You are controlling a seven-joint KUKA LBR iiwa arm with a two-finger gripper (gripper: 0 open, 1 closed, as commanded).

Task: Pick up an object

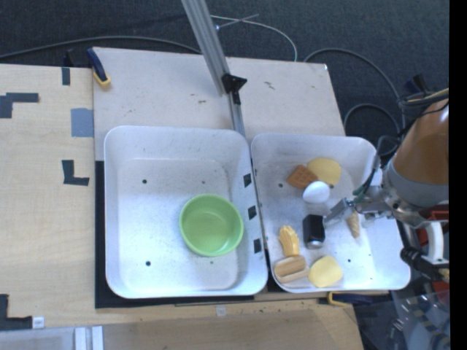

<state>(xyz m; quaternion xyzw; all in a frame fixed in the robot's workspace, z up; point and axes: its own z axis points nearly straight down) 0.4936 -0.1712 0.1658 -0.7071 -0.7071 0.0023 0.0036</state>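
Observation:
My gripper (341, 210) reaches in from the right over the middle of the right bin (365, 150), below the grey arm with its orange band (429, 143). Its tip lies just right of a black cylinder (314, 230) and just below a white ball (316, 192). A small tan piece (354, 225) lies right beside the gripper. I see nothing clearly held. Also in this bin are an orange cracker (299, 176), a yellow round item (325, 170), a yellow-orange piece (289, 239), a bun (290, 268) and a lemon-like item (325, 271).
The left bin (124, 152) holds a green bowl (211, 224) near its front right. A slanted metal pole (208, 35) ends at the bins' shared wall. Cables lie on the dark floor behind the bench.

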